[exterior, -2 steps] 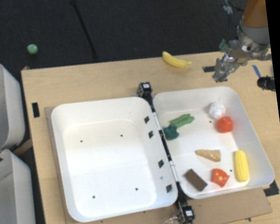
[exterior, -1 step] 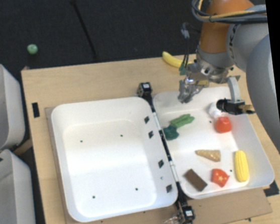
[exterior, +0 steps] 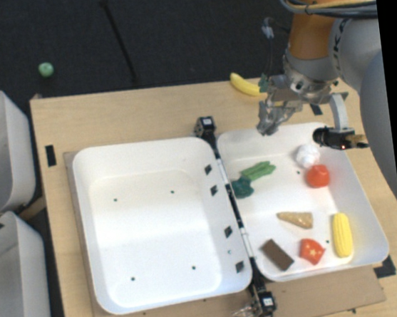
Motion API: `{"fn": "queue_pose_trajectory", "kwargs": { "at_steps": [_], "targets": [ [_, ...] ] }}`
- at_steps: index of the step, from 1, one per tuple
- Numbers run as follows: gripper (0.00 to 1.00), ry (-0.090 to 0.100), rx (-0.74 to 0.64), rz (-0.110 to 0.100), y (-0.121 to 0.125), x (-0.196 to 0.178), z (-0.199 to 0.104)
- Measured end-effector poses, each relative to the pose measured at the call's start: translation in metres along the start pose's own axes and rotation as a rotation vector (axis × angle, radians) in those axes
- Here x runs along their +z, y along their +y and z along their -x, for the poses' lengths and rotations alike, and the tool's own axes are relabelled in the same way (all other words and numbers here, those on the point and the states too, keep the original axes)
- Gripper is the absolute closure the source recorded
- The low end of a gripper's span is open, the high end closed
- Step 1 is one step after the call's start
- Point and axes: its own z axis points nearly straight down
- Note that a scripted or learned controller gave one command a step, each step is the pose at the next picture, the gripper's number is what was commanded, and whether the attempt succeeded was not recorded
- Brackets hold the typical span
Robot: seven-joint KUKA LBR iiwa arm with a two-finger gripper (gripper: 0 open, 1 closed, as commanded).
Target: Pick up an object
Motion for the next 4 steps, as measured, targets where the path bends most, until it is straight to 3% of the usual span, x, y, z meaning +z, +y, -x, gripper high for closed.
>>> {"fn": "queue_pose_trajectory", "kwargs": {
  "at_steps": [2, 3, 4],
  "targets": [
    [1.00, 0.000, 0.000, -0.001, -0.005, -0.119, -0.021],
    [1.00, 0.000, 0.001, -0.009, -0.002, 0.038, 0.006],
    [1.00, 0.000, 0.000, 0.001, 0.000, -0.010, -0.004]
  ]
}}
